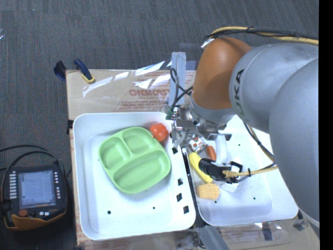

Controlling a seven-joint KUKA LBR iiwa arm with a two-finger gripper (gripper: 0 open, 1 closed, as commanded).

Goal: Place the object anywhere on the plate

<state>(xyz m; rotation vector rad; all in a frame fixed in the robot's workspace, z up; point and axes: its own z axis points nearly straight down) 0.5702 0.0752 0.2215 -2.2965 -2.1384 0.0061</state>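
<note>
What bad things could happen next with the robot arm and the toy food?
1. The gripper sits right at the wall between the two bins, so it might bump that wall when it moves.
2. The orange-red ball rests by the green plate's rim; a nudge could roll it away.
3. The banana and the corn piece lie beside a cable, which might drag them.

Dark grey carpet floor (ribbed)

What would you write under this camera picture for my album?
Robot arm reaches over two white bins: green plate, tomato, banana, corn.
</note>
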